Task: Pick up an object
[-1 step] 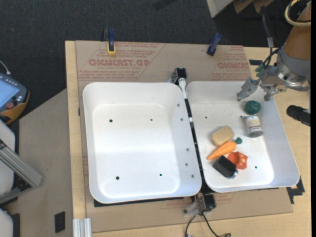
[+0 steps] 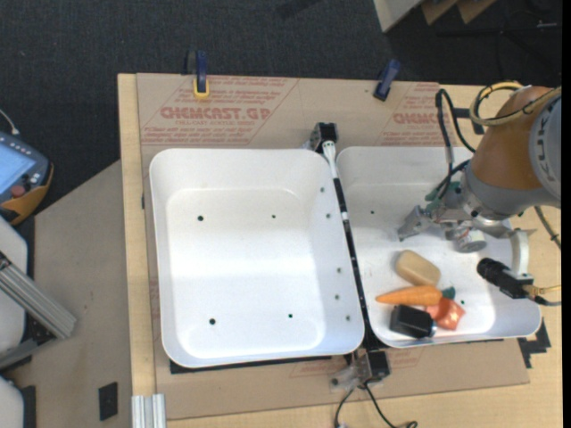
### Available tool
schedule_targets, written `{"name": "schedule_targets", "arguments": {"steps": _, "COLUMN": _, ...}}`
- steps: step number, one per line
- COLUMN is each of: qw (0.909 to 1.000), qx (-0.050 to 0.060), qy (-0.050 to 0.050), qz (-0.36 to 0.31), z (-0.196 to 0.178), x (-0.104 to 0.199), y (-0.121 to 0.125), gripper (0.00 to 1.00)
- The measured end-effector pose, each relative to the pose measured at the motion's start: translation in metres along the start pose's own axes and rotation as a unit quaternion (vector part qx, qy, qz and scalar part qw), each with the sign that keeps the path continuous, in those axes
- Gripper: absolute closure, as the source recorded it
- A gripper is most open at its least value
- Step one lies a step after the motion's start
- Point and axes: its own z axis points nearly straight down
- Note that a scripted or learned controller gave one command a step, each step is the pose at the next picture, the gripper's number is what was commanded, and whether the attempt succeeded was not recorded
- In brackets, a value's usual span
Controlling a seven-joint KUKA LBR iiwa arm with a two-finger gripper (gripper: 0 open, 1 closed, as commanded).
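The table (image 2: 268,105) holds two white bins side by side: the left bin (image 2: 250,257) and the right bin (image 2: 384,176), and the grey and orange arm (image 2: 513,159) reaches in over the right one. The jaws (image 2: 419,223) hang low over the middle of the right bin with nothing seen between them, but I cannot tell if they are wide or narrow. Near the front of that bin lie a tan block (image 2: 417,267), an orange carrot (image 2: 410,296) just below it, a black block (image 2: 411,321) touching the carrot, and a small red thing (image 2: 449,315) beside it.
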Motion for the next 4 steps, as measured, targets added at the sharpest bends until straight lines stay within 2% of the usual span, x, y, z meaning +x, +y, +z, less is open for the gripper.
{"name": "schedule_targets", "arguments": {"steps": 1, "qw": 1.0, "qx": 0.004, "qy": 0.001, "qz": -0.003, "z": 0.005, "x": 0.055, "y": -0.054, "gripper": 0.0}}
{"name": "schedule_targets", "arguments": {"steps": 2, "qw": 1.0, "qx": -0.001, "qy": -0.003, "qz": -0.002, "z": 0.004, "x": 0.04, "y": -0.028, "gripper": 0.0}}
{"name": "schedule_targets", "arguments": {"steps": 3, "qw": 1.0, "qx": -0.008, "qy": -0.003, "qz": -0.003, "z": -0.17, "x": 0.052, "y": -0.042, "gripper": 0.0}}
{"name": "schedule_targets", "arguments": {"steps": 4, "qw": 1.0, "qx": -0.001, "qy": -0.003, "qz": -0.002, "z": -0.17, "x": 0.051, "y": -0.044, "gripper": 1.0}}
